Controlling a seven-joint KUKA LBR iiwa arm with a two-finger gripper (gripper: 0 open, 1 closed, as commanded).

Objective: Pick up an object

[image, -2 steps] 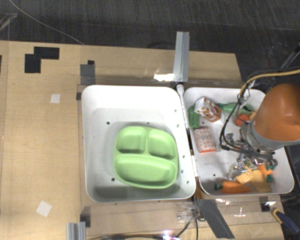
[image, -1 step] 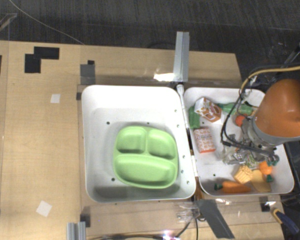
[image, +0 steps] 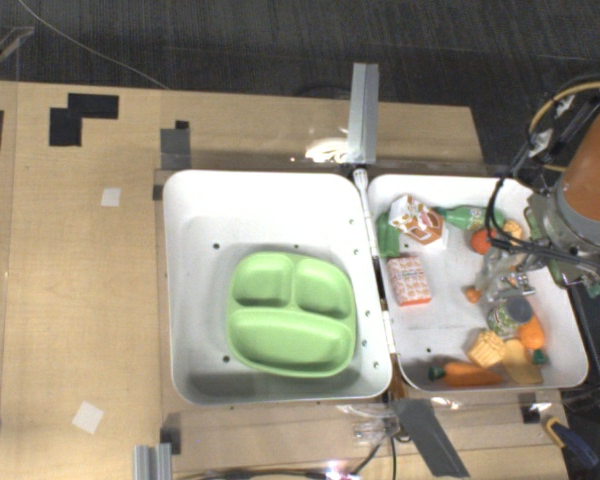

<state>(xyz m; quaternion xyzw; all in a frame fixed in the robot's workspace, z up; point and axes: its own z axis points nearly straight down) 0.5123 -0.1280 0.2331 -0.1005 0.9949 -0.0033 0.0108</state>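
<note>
Camera view, left to right: a green tray (image: 292, 313) fills the left bin (image: 190, 268); in the right bin (image: 580, 363), a small carton (image: 409, 280) near the left wall looks light, stiff, best pinched across its narrow sides. The gripper (image: 505, 283) hangs toward the right edge; its state cannot be told.

- bright, even overhead light; both white bins (image: 280, 193) read nearly washed out.
- glare patch on the bench (image: 325, 153) just behind the bins.
- soft shadow under the green tray (image: 292, 313), toward the near side.
- the picture is slightly soft; small items blur together.
</note>
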